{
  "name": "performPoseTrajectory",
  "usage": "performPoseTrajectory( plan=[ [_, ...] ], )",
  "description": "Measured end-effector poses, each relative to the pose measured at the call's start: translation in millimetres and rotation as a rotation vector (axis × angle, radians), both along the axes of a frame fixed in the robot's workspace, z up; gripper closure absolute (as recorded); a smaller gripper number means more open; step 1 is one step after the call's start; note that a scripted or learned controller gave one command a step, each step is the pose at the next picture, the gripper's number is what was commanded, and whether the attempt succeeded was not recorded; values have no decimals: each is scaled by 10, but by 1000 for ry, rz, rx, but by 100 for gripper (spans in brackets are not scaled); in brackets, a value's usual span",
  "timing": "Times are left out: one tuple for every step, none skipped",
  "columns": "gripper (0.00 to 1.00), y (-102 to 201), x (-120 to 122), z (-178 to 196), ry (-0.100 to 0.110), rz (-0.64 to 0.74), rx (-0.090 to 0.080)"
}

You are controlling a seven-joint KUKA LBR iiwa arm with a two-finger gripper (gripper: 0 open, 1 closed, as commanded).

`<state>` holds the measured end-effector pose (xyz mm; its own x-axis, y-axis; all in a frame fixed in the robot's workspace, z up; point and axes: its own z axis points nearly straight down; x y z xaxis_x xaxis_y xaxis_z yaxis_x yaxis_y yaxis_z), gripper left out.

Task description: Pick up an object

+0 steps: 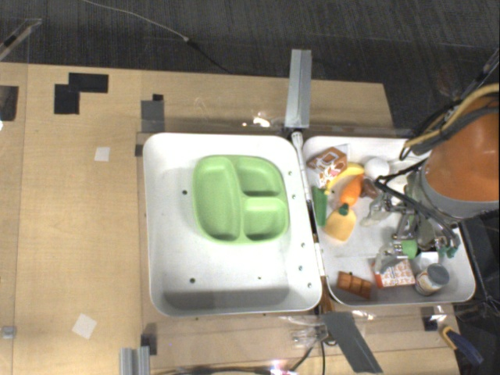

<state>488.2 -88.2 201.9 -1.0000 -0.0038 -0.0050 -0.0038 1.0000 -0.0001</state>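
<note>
Hovering: gripper (400, 244) low over the right bin (469, 287), arm (465, 166) reaching in from the right.
Jaws: can't tell how they stand (metal clutter and cables blur together).
Contact: nothing seen between them; no hold to claim.
Just under: red-and-white packet (396, 273), lying flat, long axis roughly across the bin.
Beside packet: small round tin (431, 277), toward the bin's right corner.
Left of gripper: yellow bottle (341, 223), orange cap end pointing up-right; near, not touching.
Further out: brown block (355, 284) at the front wall; banana (345, 175) and white ball (377, 166) at the back.
Left bin: green divided tray (239, 198), well apart.
Judgement: the packet looks the nearest candidate, a straight drop.
</note>
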Motion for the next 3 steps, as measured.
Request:
performPoseTrajectory(
  plan=[
    [0,-69,400,-987,-8,84,-2],
    [0,-25,1215,-1116,-12,195,-4],
    [0,1,1503,-1118,24,94,-4]
  ],
)
